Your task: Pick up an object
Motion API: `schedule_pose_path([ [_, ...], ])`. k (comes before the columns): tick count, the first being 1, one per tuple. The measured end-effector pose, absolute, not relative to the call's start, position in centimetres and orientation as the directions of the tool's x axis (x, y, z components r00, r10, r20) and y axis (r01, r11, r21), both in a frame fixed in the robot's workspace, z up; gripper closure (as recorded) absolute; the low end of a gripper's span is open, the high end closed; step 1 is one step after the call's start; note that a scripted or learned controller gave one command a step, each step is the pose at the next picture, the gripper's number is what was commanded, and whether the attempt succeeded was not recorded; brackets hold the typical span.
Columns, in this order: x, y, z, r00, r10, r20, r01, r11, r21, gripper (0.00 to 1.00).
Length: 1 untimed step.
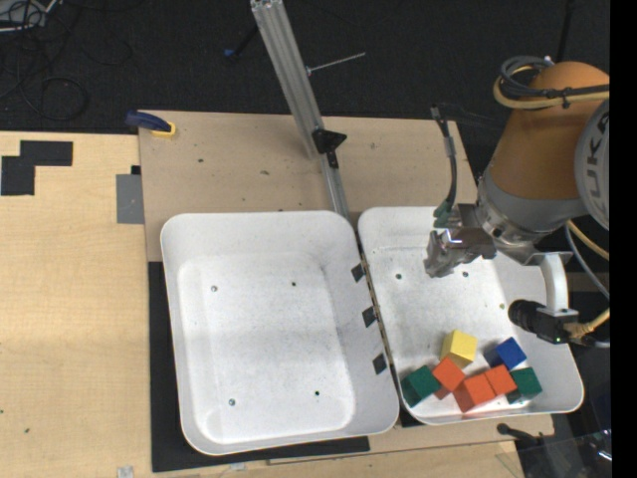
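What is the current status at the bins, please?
End effector above right bin, nothing seen held. Blocks clustered at bin's near corner, untouched. Path to them unobstructed.

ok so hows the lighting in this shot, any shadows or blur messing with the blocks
Camera view: lighting is even and soft; the wide white left bin shows a faint grey shadow band across its floor; the small coloured blocks in the white right bin are sharp and distinct; the metal two-finger gripper looks slightly soft.
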State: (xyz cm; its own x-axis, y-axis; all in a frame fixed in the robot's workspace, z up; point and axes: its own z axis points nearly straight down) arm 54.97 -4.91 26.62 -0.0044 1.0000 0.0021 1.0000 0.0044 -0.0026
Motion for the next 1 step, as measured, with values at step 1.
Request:
schedule_pose_path([
  [1,55.53,-0.11,26.49,-0.004,1.000,0.001,1.000,0.004,-0.002,1.00],
])
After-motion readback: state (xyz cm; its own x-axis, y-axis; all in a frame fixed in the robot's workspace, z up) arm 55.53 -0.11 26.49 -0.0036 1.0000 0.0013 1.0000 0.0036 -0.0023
